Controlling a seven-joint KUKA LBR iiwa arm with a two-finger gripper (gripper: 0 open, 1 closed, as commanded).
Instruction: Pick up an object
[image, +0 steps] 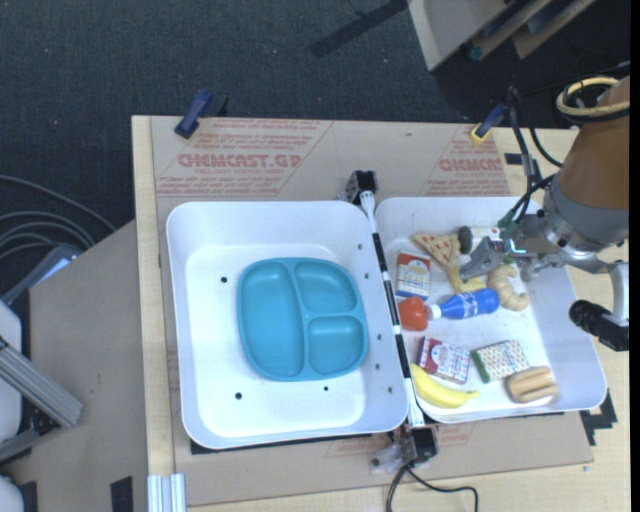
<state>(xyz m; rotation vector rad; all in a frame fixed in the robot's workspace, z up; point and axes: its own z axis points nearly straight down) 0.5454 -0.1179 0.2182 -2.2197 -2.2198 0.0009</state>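
The tool (492, 258) is parked low in the right bin (575, 345), just above the blue bottle (468, 305); its grip can't really be told.

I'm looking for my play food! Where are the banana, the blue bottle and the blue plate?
banana (443, 392): camera view, middle of its yellow curve.
blue bottle (466, 305): camera view, middle of its blue body.
blue plate (300, 318): camera view, ridge between its compartments.

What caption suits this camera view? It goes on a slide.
Arm's pincer low over toy food in the right bin; blue divided plate in the left bin.
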